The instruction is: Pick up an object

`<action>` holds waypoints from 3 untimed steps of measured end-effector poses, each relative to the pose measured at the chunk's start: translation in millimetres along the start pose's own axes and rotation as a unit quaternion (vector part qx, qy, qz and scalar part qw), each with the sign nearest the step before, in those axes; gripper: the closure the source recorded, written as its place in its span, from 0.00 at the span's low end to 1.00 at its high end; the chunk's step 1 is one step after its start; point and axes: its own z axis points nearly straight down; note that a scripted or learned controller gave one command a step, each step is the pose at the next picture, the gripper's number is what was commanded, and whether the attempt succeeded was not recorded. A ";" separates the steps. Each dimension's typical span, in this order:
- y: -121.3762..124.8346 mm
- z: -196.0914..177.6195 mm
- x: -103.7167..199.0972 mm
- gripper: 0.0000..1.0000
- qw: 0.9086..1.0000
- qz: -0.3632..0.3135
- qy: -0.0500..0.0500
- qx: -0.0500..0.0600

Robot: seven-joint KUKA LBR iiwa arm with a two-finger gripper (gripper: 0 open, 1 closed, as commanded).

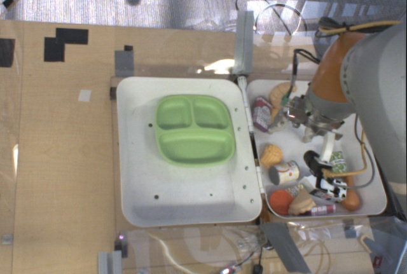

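My gripper (318, 140) hangs low over the middle of the right bin (379, 198), below the orange band of the arm. Small objects crowd the bin around it. A white can with a red label (285, 173) lies to its lower left, with a yellow-orange lump (271, 154) beside it. A purple-and-white packet (261, 114) and a tan bread-like piece (279, 94) sit to the gripper's left. A green-and-white item (338, 162) and a black-and-white item (331, 188) lie just below it. Nothing visibly hangs from the gripper.
The left bin (137, 190) holds a green divided plate (194, 130). An orange bowl (278, 203), a tan pastry-like piece (303, 203) and a brown round item (351, 202) fill the right bin's near edge. The arm covers the bin's far right corner.
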 end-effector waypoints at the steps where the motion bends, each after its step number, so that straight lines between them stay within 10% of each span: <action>1: 77.6 -25.3 -22.2 0.00 1.000 -0.020 -0.002 0.013; 2: 14.1 -1.5 -14.4 0.00 0.995 -0.096 0.000 0.000; 3: 68.0 1.5 13.6 0.00 0.995 -0.098 -0.001 0.014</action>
